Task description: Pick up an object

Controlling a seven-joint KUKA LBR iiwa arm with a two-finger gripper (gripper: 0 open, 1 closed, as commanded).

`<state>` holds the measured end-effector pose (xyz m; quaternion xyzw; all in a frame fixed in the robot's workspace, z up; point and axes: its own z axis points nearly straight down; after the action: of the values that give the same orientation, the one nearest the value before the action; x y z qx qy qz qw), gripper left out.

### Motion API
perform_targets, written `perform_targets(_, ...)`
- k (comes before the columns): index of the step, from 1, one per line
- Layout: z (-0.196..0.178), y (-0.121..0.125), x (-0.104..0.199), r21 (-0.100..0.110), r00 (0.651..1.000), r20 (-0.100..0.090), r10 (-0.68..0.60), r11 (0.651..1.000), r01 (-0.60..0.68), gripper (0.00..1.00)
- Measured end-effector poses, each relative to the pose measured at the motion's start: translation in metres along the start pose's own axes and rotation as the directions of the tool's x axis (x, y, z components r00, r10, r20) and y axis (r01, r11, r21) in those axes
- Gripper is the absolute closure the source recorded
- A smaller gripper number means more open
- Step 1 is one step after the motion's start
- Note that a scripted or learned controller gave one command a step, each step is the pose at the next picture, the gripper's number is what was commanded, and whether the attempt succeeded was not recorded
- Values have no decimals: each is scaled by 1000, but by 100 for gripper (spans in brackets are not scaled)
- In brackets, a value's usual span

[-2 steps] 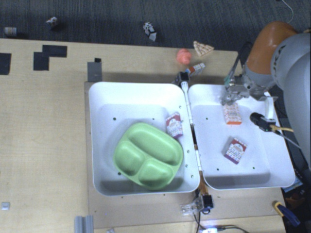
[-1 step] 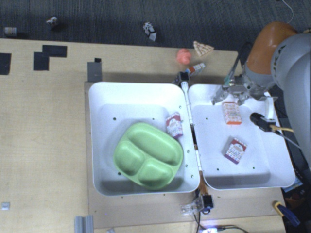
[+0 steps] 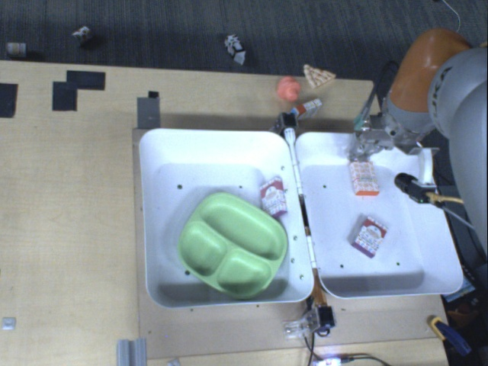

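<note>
Two white bins sit side by side on the bench. The left bin (image 3: 152, 204) holds a green divided plate (image 3: 232, 242) tilted toward its near right corner, and a small red-and-white packet (image 3: 273, 197) leaning by its right wall. The right bin (image 3: 435, 265) holds two more — an orange-and-white packet (image 3: 364, 178) near its far edge and a red-and-white box (image 3: 369, 236) close to the middle. The gripper (image 3: 368, 145) hangs at the right bin's far edge, directly over the orange-and-white packet; whether it grips anything I cannot tell. Beyond the bins, on the bench's far edge, lie a pink ball (image 3: 288, 88) and a pizza slice toy (image 3: 318, 75).
</note>
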<state>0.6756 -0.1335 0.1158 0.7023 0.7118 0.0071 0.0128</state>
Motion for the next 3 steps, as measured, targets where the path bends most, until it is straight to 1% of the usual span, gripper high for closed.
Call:
perform_targets(1, 0, 0, 0, 1, 1000, 0, -1, 1000, 1, 0)
perform_targets(2, 22, -15, 23, 7, 1000, 1, 8, 1000, -8, 0)
perform_targets(3, 10, -13, 23, 1, 1000, 2, 6, 1000, -6, 100)
